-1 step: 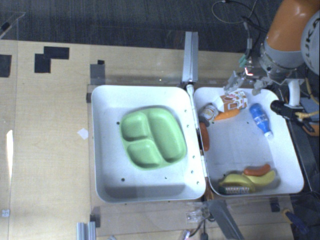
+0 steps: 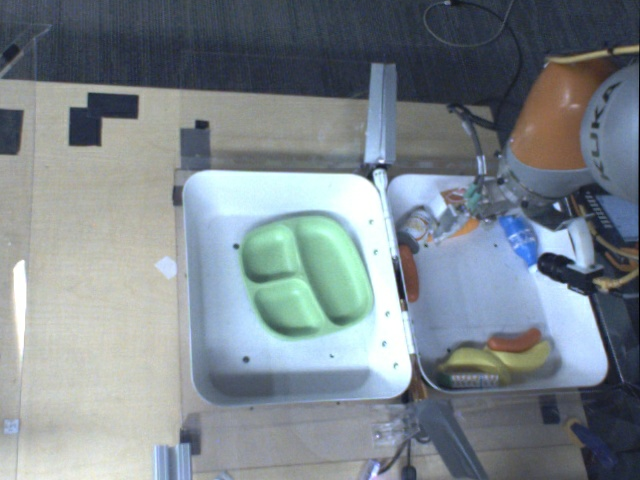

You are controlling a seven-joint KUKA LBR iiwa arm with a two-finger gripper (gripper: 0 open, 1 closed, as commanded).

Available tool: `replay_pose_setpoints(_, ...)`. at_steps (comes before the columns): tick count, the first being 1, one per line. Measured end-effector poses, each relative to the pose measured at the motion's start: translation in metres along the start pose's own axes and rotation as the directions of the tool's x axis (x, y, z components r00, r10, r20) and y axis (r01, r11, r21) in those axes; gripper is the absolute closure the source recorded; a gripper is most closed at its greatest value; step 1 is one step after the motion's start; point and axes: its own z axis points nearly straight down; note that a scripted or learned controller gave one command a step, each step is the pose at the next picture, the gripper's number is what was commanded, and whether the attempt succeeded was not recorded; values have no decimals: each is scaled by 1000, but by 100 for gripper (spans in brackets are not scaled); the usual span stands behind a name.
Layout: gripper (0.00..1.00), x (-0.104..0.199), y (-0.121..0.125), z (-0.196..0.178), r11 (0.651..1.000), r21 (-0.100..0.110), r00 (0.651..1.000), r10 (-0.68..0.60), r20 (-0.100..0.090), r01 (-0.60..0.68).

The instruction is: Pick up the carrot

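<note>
The scene is viewed from a single fixed camera mounted above the table (image 2: 90, 268), directed downward at a slant. Both white bins are taken in whole: the left bin (image 2: 210, 298) sits near the middle of the frame and the right bin (image 2: 570, 318) toward the right edge. The arm (image 2: 575, 108) is seen entering from the upper right. Dark floor (image 2: 250, 18) is included along the top, so the view is fairly distant.
</note>
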Motion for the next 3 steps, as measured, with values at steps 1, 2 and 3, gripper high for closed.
replay_pose_setpoints(1, 0, -43, 16, 76, 975, 21, 975, -220, -11, 220)
replay_pose_setpoints(2, 100, -44, 21, 62, 975, 5, 975, -222, 1, 222)
replay_pose_setpoints(3, 100, -1, -15, -72, 990, -4, 990, -139, 3, 139)
